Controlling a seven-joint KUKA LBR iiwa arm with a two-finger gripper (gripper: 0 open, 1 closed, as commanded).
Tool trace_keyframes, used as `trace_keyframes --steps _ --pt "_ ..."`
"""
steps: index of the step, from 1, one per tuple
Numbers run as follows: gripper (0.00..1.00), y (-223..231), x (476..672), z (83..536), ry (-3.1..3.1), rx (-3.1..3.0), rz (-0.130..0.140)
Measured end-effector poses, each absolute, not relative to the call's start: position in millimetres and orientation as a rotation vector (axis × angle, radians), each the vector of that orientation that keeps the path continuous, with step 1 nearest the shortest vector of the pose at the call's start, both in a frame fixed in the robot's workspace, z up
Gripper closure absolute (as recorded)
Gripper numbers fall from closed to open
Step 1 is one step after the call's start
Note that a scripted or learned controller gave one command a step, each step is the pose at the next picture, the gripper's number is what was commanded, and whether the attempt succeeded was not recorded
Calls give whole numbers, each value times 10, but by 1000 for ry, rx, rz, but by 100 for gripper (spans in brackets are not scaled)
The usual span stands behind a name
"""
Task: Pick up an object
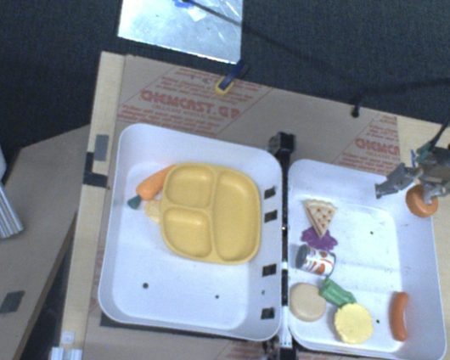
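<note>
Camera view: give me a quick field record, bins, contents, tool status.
left bin: yellow divided plate; carrot against the plate's left edge
right bin: pizza slice, purple piece, small can on its side, beige round, green piece, yellow round, sausage
tool: over the right bin's far right corner, an orange ball at its tip
grasp: cannot tell
arm: reaches in from the right

Light is bright and even from above, so shadows fall soft. Mild glare washes the two white bins (184, 314) and the metal sheet (185, 4); the picture seems slightly soft and grainy.
</note>
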State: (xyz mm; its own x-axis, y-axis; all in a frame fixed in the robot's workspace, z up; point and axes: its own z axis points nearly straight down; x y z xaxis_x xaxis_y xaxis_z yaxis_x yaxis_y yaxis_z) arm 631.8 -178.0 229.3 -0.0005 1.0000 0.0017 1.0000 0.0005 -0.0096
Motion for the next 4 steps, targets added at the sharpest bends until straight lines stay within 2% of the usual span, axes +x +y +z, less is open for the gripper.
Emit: trace_keyframes --steps 1,2,3,4 --pt "0 -1777 6343 2362 -2226 -2220 -1" --pt "0 -1802 6434 1799 -2225 -2217 1" --pt "0 -1789 6439 1168 -2223 -2215 3" --pt "0 -1778 6461 865 -2230 -2217 -5"
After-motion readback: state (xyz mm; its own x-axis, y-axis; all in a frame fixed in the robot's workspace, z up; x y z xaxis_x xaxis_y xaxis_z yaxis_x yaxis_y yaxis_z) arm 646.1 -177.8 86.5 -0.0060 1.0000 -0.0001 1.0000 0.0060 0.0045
